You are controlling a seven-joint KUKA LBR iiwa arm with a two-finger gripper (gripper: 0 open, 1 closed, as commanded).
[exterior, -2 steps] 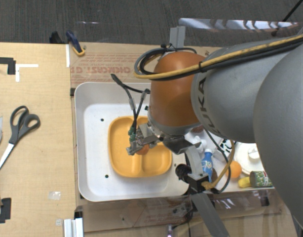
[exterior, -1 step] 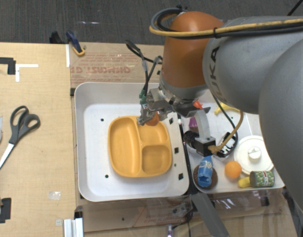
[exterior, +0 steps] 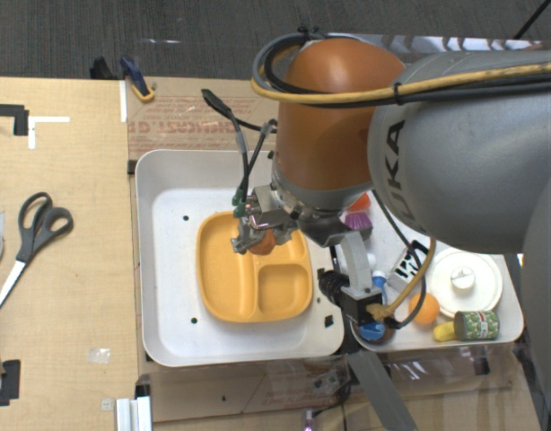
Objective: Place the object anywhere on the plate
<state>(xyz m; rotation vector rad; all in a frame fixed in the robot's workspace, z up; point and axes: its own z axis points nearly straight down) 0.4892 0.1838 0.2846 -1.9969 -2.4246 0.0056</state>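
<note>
Single fixed camera above the bench (exterior: 60,241), looking down at a slant; the bins (exterior: 159,268) lie near centre, and the arm (exterior: 455,151) enters close from 3 o'clock.

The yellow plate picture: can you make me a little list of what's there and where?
plate: yellow plate, divided into compartments, in the left bin
gripper: gripper over the plate's upper edge
object: something small and reddish-brown at the fingertips, too hidden to name
right bin: orange ball, white lid, green-labelled bottle
bench: scissors at left
</note>
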